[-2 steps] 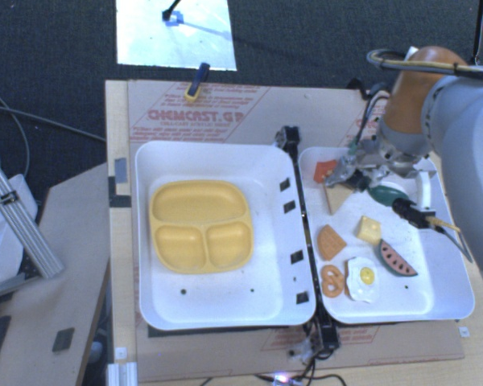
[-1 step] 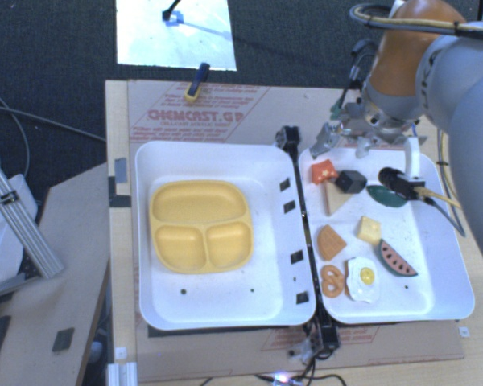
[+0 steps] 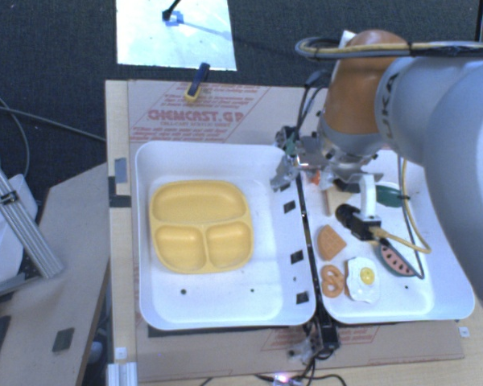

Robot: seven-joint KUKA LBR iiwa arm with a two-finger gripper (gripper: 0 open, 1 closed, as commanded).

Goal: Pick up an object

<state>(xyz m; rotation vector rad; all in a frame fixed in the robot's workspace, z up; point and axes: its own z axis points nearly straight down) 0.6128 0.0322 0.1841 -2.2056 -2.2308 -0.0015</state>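
My gripper [image 3: 288, 170] hangs over the inner wall between the two bins, near their far end, under the grey arm with its orange band. In the right bin [image 3: 443, 296] lie an orange cracker-like piece [image 3: 332, 242], a small pretzel [image 3: 332, 281], a toy fried egg [image 3: 362, 279] and a watermelon slice [image 3: 395, 260], all nearer the front than the gripper. A green item [image 3: 391, 195] is partly hidden behind the wrist. A thin tan stick [image 3: 325, 200] lies just below the gripper. Nothing can be seen held.
A yellow divided plate [image 3: 200, 223] fills the middle of the left bin [image 3: 225, 308]. Beyond the bins sit a blue-and-yellow tool [image 3: 197, 82] on the cardboard and a shiny square sheet [image 3: 174, 21]. An aluminium frame [image 3: 16, 215] stands at the left.
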